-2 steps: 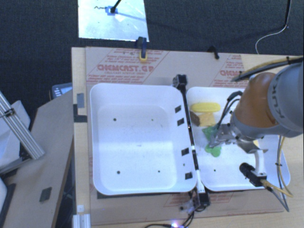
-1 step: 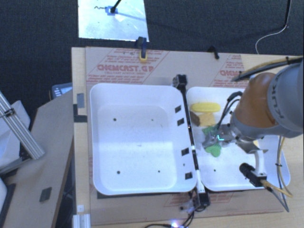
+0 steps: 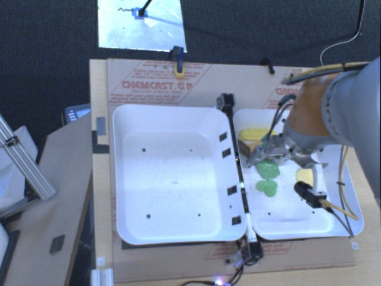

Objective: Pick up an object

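Left bin [image 3: 172,183]: well left of the gripper [image 3: 260,155], across the divide between the bins. Gripper is low over the right bin [image 3: 292,219], at its upper-left part; whether it is released or clenched cannot be told, nothing seen grasped. Yellow block [image 3: 252,135]: just behind the gripper, slightly left, by the bin's far-left corner. Upper green piece [image 3: 268,170]: just beside the gripper tip, on the near side, contact unclear. Lower green piece [image 3: 267,188]: nearer the camera, near but apart. Small yellow piece [image 3: 304,176]: right of the gripper, on the bin floor. Arm [image 3: 351,106] comes in from the right.
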Motion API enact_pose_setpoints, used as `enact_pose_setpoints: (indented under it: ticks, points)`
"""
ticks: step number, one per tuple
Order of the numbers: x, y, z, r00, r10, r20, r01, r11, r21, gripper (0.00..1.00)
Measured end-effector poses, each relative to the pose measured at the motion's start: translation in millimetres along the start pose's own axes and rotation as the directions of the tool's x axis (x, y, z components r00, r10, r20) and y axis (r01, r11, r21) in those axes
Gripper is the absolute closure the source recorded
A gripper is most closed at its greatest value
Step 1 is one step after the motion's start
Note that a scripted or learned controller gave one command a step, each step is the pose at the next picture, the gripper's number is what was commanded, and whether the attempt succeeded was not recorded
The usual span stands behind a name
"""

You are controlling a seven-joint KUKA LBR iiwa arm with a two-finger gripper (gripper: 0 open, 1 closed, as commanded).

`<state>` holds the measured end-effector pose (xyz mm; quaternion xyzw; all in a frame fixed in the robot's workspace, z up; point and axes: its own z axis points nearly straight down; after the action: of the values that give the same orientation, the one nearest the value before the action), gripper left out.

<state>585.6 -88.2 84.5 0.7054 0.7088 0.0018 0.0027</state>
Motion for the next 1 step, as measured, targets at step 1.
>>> enact_pose_setpoints:
  ticks: [1]
  points:
    - [-0.3,-1.0,-11.9,1.0,0.001,0.0,-0.001,1.0,-0.001,1.0]
